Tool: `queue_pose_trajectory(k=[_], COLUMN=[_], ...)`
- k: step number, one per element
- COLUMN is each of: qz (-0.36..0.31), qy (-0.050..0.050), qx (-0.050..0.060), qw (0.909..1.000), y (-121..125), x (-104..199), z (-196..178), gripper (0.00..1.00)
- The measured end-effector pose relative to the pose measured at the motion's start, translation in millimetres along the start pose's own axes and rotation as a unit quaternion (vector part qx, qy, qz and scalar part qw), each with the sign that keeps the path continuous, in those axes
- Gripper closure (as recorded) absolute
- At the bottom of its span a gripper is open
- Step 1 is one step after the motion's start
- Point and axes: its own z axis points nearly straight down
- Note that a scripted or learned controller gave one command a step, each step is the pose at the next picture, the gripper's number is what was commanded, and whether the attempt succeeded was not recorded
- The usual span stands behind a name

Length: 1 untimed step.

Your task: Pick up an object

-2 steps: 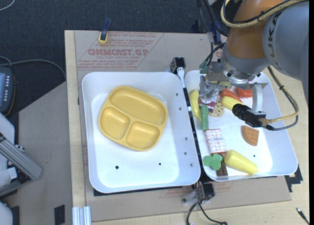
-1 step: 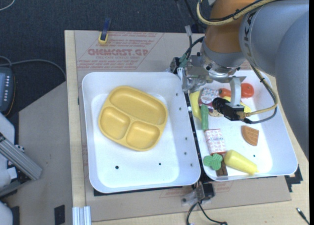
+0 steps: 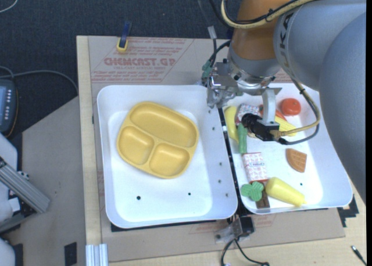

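A yellow divided plate point(image 3: 157, 139) is lying in the left bin point(image 3: 174, 196). My claw point(image 3: 220, 93) is hanging over the far end of the wall between the bins; I cannot tell how wide it is standing. Just beside it, in the right bin point(image 3: 325, 178), a yellow banana point(image 3: 231, 121), a snack packet point(image 3: 254, 166), a red ball point(image 3: 290, 107) and an orange wedge point(image 3: 296, 159) are lying.

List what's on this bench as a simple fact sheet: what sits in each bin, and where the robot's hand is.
left bin: one yellow divided plate
right bin: orange round toy, red-and-white packet, brown wedge, green leafy toy, yellow lemon-shaped toy
gripper: above the rims where the bins meet, towards the far end
arm: comes in over the right bin
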Motion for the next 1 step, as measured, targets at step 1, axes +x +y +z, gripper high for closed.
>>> queue_pose_trajectory(k=[1], qz=[0.001], qy=[-0.001], qx=[0.0], qw=[1.0], y=[12.3], x=[6.9], z=[7.7], gripper=[1.0])
